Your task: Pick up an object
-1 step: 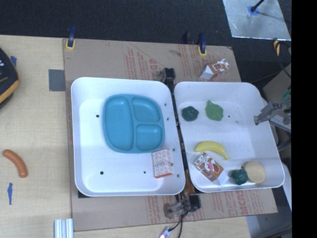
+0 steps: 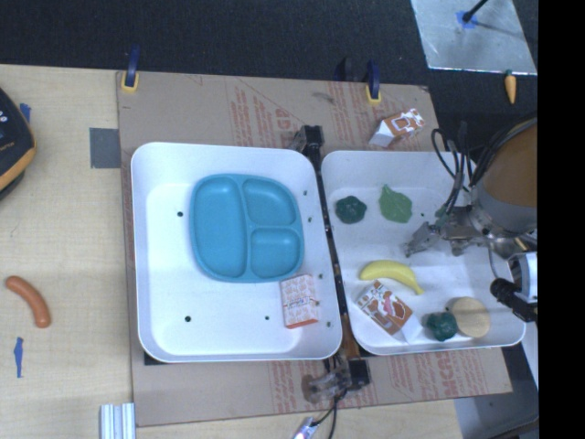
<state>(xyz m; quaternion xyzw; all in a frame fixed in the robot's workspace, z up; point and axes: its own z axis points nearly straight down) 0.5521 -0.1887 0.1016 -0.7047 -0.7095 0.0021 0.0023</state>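
Camera view showed the claw (image 2: 422, 242) low in the right bin (image 2: 340, 273) — spread, holding nothing; closing there risked missing the banana (image 2: 391, 273) just below.

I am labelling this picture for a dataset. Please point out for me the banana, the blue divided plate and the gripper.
banana (image 2: 391, 273): camera view, middle of its yellow curved body.
blue divided plate (image 2: 219, 222): camera view, floor of its large left compartment.
gripper (image 2: 422, 242): camera view, between its grey fingertips, above the right bin.
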